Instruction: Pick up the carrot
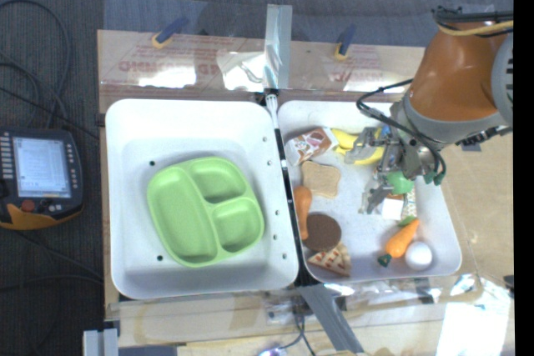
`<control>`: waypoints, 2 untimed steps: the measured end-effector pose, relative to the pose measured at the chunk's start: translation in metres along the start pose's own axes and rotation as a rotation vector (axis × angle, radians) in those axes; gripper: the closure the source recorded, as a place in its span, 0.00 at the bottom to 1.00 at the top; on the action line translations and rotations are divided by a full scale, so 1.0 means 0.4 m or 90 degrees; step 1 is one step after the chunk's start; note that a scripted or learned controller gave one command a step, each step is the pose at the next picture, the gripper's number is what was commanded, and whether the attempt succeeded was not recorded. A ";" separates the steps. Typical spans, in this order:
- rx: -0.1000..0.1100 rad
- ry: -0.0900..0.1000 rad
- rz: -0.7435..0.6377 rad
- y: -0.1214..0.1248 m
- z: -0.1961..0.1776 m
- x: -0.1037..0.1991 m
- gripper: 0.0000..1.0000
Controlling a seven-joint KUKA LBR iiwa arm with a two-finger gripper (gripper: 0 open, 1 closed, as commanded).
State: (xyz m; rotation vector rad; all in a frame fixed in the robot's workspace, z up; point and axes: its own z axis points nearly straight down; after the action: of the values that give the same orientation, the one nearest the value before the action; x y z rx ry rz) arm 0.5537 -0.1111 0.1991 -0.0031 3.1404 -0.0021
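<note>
Carrot [401,238] lay in the right bin [450,242], near its front right corner, well clear of the gripper [385,194]

The carrot was orange, tapered, tilted with its green tip toward the front, and touched a white egg [418,254] on its right. A white and green item [399,198] sat just behind it, under the gripper. Left of it were a brown disc [323,228], a pizza slice [332,261], a bread slice [321,179] and an orange piece [302,201] at the bin's left wall; a banana [355,144] lay further back. Gripper hung above the bin behind the carrot; whether its grasp was released or clenched I cannot tell. Left bin [133,129] held a green divided plate [204,209]
</note>
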 end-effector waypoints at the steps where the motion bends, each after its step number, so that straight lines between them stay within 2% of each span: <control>1: -0.001 0.005 -0.010 -0.024 0.225 0.180 0.00; 2: -0.002 -0.004 -0.150 -0.079 0.272 0.144 0.00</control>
State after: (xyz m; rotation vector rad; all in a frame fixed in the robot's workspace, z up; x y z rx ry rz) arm 0.4964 -0.1431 0.0904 -0.3724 3.1125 0.0024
